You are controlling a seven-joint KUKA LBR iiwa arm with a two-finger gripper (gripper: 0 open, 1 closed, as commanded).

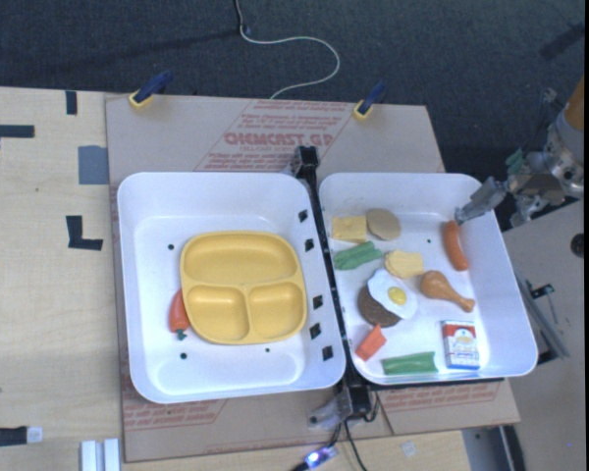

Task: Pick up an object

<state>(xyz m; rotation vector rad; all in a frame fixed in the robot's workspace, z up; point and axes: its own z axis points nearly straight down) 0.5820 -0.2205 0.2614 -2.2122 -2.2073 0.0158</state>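
Nearest the camera, along the front wall of the right bin (515,292), lie a flat green piece (408,364), a small red-and-white carton (460,345) just beside it, and an orange carrot-like wedge (370,341) toward the divider. Just behind these sits a fried egg (391,292), white with a yellow yolk, resting on a dark brown round patty (374,309); to its right lies a brown drumstick (445,287). Further back: a yellow cheese block (404,263), a green bean-like strip (355,256), a second pale yellow block (350,228), and a tan oval piece (383,224) touching it. A red-orange sausage (455,245) lies apart from these, near the right wall. The left bin (142,263) holds a yellow three-compartment tray (243,286), flat on the floor, with a red-orange item (178,312) partly tucked under its left edge. Both bins rest on a cardboard sheet (275,135) on the desk (29,263), held at the far edge by two blue-and-yellow clamps (151,87). The tool (481,202) hangs over the back right corner of the right bin, above and just beyond the sausage, touching none of the pieces; nothing sits in it. Whether it is apart or together I cannot tell at this angle.
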